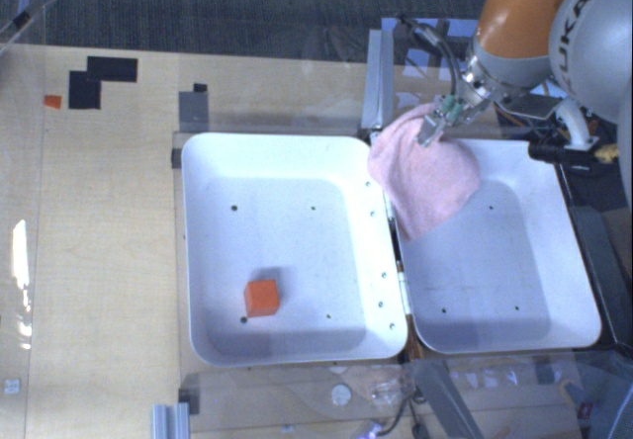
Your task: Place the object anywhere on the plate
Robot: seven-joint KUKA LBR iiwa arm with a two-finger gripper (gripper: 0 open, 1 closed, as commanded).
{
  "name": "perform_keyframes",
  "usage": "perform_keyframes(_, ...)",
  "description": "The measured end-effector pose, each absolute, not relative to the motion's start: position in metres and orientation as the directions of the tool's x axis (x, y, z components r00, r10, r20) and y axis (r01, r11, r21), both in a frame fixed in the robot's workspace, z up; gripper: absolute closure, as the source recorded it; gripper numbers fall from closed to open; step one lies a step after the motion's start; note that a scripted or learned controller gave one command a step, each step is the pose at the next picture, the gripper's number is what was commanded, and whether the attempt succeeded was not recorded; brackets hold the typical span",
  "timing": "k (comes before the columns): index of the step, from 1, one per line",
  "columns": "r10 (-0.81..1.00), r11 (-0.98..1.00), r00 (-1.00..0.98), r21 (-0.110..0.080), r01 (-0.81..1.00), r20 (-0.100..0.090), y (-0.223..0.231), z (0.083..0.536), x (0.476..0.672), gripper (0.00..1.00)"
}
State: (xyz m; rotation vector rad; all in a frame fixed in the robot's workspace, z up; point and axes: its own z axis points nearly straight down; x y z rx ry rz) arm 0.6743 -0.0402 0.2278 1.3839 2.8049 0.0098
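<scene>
Pink cloth (425, 175) hanging from hand (435, 126)

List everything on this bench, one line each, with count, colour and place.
cloth: one, pink, hanging from the tool over the divide between the bins, mostly above the right bin's upper left corner
block: one, orange, on the floor of the left bin, lower left part
left bin: one, white, shallow, middle of the bench
right bin: one, white, shallow, right beside the left bin
black marks: a stepped black shape on the bench top, upper left
small orange tag: one, on the bench top, left of the black marks
arm: one, grey with orange band, entering from upper right
tool: one, pinching the top of the cloth
</scene>
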Motion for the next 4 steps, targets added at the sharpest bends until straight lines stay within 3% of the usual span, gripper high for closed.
perform_keyframes(1, 0.492, 0.871, -0.871, 0.008, 0.492, -0.011, 0.012, 0.229, 0.674, 1.00)
perform_keyframes(2, 0.111, 0.994, -0.994, 0.005, 0.111, -0.015, 0.070, 0.236, 0.667, 1.00)
perform_keyframes(3, -0.001, 1.000, -1.000, 0.005, -0.001, -0.014, 0.122, 0.232, 0.666, 1.00)
perform_keyframes(4, -0.001, 1.000, -1.000, 0.005, -0.001, -0.015, 0.122, 0.232, 0.666, 0.00)
